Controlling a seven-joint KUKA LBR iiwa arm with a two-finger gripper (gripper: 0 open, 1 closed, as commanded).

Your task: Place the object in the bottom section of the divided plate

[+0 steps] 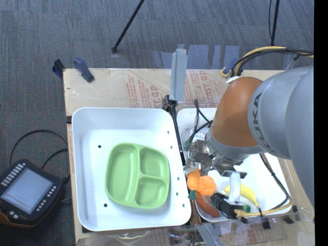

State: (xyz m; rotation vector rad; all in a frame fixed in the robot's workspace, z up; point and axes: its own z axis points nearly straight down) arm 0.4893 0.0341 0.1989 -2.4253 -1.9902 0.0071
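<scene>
The arm (266,114) hangs over the right bin (279,181) and hides most of that bin's floor; its grey body and orange band cover the bin's upper half and run out of view to the right. The gripper (212,165) sits below the orange band, just right of the divided plate (137,176), at the seam between the two bins. Its fingers are buried among dark brackets and cables, so whether it is released or clenched cannot be told, and nothing can be seen between them.

Just below the gripper, and right of the plate's lower right corner, lies an orange object (201,184), rounded and lumpy, with no clear long axis; its upper edge is hidden under the gripper hardware, so whether the two touch cannot be told. It is in the right bin, against the bin's left wall, apart from the plate. Further right of it is a yellow banana-like piece (247,193), its long axis running from upper left to lower right, partly covered by a white upright part. Below the orange object a reddish-brown item (205,205) shows only as a sliver.

The green plate lies in the left bin (87,132), with one large section on its left and two smaller ones stacked on its right.
</scene>
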